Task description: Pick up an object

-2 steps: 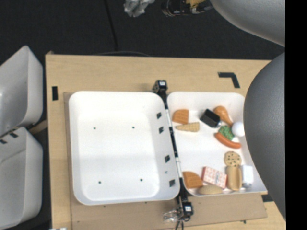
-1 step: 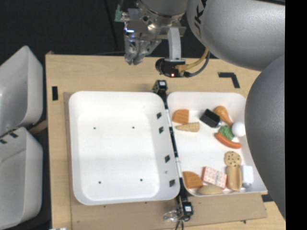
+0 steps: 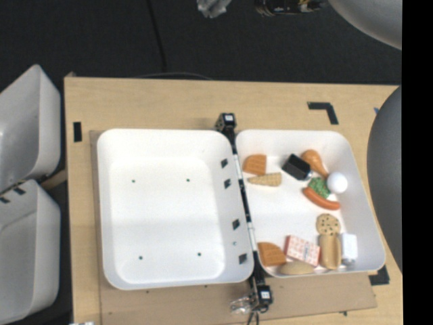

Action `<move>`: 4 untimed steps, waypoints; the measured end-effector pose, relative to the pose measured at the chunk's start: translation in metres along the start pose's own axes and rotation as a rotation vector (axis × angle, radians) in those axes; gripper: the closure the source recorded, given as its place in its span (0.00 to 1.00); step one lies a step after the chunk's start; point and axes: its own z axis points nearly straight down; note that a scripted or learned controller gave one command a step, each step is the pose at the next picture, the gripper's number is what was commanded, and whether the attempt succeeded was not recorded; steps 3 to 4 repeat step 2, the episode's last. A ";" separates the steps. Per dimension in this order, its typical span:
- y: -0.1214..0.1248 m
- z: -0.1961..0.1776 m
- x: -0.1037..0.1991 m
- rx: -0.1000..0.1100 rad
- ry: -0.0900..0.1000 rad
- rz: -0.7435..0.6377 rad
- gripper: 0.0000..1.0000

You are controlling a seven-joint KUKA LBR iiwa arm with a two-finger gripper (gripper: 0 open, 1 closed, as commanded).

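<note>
Toy food in the right bin [image 3: 352, 154]
Black block [image 3: 295, 166] at 12 o'clock; pink box [image 3: 302, 250] at 6; carrot [image 3: 321, 197] centre-right.

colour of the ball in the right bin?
White ball, clearest in the camera view.

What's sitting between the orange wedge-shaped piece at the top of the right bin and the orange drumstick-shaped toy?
In the camera view, a small black block lies between the orange wedge and the orange drumstick, touching the drumstick's side.
</note>
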 end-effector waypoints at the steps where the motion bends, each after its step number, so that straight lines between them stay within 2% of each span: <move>1: -0.032 0.167 -0.030 0.037 -0.010 0.007 1.00; 2: -0.001 -0.001 -0.026 -0.002 0.000 -0.002 1.00; 4: -0.001 -0.001 -0.026 -0.002 0.000 -0.002 1.00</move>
